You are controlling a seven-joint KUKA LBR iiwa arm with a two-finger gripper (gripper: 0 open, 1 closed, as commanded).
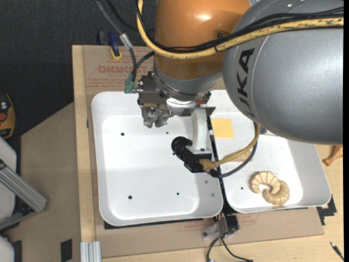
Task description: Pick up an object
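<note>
Camera view, "KUKA" lettering on arm (283, 64), hand (155, 116) grip state unclear, croissant (271, 187) apart.

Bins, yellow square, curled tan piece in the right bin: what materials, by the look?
Bins: likely thin molded plastic, glossy white; rounded corners and soft sheen.
Yellow square: flat and matte, evenly pale yellow; probably foam, sponge or card, the look leaves it open.
Curled tan piece: ridged, segmented, slightly shiny; possibly molded plastic or rubber, a toy-like item. Uncertain.

brown board (87, 146) under two white bins (109, 162).
</note>
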